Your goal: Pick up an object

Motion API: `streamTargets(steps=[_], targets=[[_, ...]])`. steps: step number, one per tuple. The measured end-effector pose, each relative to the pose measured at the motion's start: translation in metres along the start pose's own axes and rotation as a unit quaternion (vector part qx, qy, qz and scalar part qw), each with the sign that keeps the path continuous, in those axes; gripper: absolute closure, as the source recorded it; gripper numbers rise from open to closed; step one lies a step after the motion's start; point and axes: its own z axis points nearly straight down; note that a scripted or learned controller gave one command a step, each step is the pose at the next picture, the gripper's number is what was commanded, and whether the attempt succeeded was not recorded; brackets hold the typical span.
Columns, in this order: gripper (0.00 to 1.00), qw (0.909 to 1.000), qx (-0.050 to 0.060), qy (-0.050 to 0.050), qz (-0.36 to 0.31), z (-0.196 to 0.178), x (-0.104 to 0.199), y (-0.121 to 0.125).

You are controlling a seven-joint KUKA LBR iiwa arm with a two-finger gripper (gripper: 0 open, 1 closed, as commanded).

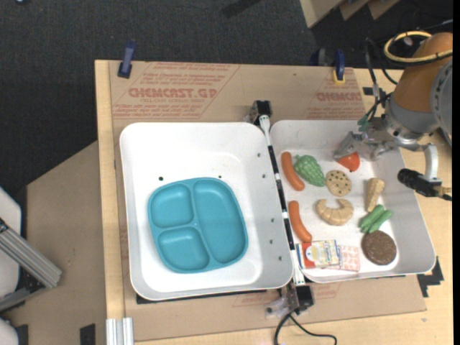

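While the left bin carries just a teal divided plate, the right bin is crowded w/ toy food. L to R in right bin: upper hot dog near the left wall, lower hot dog below it, packet w/ red-white label at the front edge, green leafy piece, croissant, round cookie, red piece, pale wedge, green pods, brown patty. Jaws hang at the bin's back, right over the red piece, tips touching or just above it; can't tell if open or shut, or if anything's gripped. Cookie and leafy piece sit close beside the red piece, crowding it on the front-left. Both bins sit on a cardboard-topped bench, blue clamp back-left, yellow clamp back-right.
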Motion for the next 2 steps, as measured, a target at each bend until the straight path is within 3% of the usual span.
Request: streamTargets(steps=[1,2], targets=[[1.00,1.0000,-0.001,-0.001,-0.001,-0.011,0.001,0.000],[1.00,1.0000,0.004,0.002,-0.001,-0.027,0.063,-0.053]])
